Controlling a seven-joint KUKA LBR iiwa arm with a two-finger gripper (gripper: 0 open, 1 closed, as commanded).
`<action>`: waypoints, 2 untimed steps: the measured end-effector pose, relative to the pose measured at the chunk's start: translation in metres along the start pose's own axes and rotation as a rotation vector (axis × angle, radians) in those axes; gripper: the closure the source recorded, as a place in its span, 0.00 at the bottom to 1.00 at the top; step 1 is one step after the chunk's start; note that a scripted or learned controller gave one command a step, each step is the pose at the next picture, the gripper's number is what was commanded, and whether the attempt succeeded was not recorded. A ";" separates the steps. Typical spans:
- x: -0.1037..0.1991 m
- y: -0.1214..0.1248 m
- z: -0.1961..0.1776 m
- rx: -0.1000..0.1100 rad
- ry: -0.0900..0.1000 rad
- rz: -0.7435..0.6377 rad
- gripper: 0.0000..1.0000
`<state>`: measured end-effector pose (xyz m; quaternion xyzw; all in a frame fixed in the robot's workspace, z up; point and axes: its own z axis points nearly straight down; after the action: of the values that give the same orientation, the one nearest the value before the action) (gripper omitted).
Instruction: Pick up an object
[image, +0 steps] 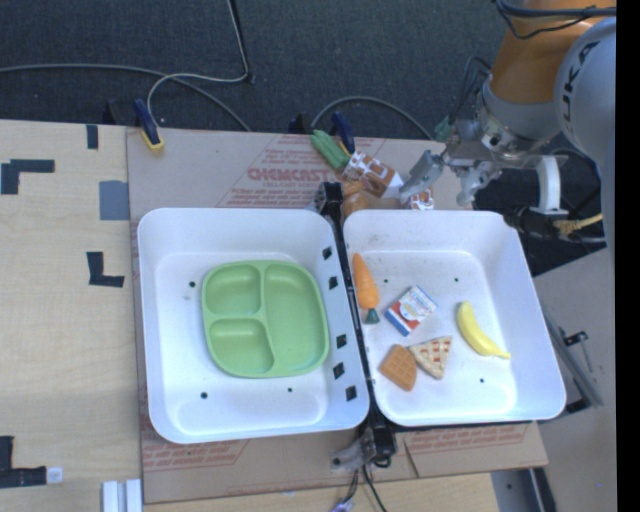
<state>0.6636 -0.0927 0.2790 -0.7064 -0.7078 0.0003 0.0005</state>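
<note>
The right bin (500, 235) holds an orange carrot (365, 283), a small blue, white and red carton (410, 309), a yellow banana (479, 331), a waffle-patterned pizza-slice toy (434, 355) and an orange-brown cracker piece (398, 367). My gripper (448, 183) hangs above the far rim of the right bin, its two fingers spread apart with nothing between them. It is well behind all the objects.
The left bin (160, 260) holds a green divided plate (265, 318). Clamps, cables and a small brown-and-white object (368, 176) lie on the cardboard behind the bins. A black divider strip (340, 300) runs between the two bins.
</note>
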 end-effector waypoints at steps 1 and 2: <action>-0.060 -0.025 0.107 0.002 -0.001 0.002 0.00; -0.120 -0.051 0.192 -0.003 -0.003 0.002 0.00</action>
<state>0.6126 -0.2129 0.0869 -0.7071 -0.7072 0.0001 -0.0015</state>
